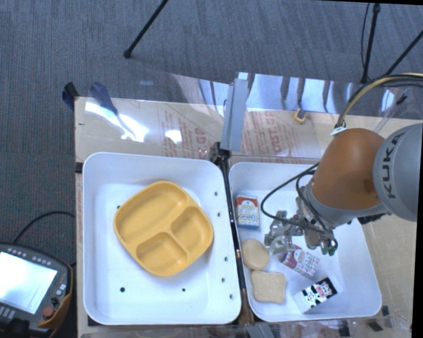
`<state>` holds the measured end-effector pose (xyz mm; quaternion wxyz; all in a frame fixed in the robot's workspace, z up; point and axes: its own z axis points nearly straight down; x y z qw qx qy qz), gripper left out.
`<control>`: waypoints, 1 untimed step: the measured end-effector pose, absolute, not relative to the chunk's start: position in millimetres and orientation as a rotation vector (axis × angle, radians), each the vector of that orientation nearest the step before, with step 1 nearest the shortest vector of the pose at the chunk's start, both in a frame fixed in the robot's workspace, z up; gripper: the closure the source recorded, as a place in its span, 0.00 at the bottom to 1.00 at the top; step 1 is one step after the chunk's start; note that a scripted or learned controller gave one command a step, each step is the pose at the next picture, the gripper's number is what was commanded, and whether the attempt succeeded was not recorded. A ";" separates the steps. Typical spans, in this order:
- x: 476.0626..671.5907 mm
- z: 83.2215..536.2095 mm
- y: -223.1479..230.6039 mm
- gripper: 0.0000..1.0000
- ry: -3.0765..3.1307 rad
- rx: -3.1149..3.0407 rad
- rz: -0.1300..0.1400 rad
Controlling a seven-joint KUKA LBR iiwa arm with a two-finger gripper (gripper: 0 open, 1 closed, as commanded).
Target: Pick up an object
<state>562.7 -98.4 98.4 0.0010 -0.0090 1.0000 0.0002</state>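
A red-and-white packet (302, 262) lay in the right bin (367, 246), at the lower right of the frame, directly under the gripper (299, 236); whether they touched could not be told. Whether the gripper was wide or narrow could not be told either. Left of the packet sat a round cookie (255, 254), with a toast slice (269, 286) below it and a black-and-white carton (315, 293) to the lower right. A small red box (247, 210) lay near the bin's left wall. The left bin (91, 264) held a yellow divided plate (163, 227). A pendant (20, 286) sat at lower left, off the worktop (149, 129).
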 end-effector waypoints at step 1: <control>567.0 88.3 -85.1 1.00 3.115 -0.398 0.002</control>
